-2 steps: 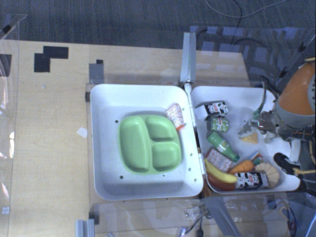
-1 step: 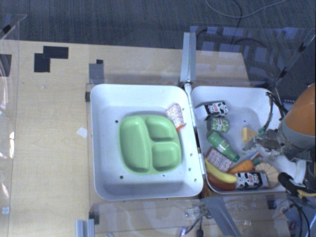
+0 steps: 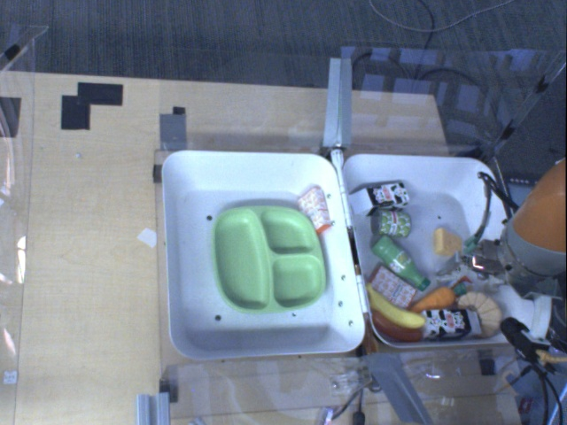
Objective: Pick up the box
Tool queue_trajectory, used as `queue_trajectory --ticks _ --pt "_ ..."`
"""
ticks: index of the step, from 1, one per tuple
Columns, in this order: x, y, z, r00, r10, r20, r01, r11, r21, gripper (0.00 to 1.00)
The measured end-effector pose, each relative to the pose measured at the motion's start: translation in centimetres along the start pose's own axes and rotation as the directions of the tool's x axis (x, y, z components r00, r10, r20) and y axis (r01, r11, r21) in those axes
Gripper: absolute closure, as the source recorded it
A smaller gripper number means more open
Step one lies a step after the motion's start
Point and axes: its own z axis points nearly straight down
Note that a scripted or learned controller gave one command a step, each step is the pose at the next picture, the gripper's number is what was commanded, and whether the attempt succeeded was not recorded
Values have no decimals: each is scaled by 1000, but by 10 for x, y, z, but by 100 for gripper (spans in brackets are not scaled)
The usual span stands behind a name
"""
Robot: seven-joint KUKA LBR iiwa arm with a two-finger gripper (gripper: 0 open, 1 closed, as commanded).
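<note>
While low over the right bin [image 3: 461,171], the hand [image 3: 474,264] is blurred.

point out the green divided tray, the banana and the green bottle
green divided tray [image 3: 270,259]: camera view, on the ridge between its compartments, in the left bin
banana [image 3: 394,311]: camera view, mid-length of the yellow peel, right bin
green bottle [image 3: 397,262]: camera view, middle of its body, right bin
</note>
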Motion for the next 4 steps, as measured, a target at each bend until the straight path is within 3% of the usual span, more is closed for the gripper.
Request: queue_trajectory --ticks 1,2,3,4 --pt "19 12 1 979 206 2 -206 979 5 0" --pt "46 93 4 960 281 2 -281 960 8 0" --pt "100 153 6 948 318 5 -318 948 12 0" --pt "104 155 -7 952 306 2 -306 952 4 100"
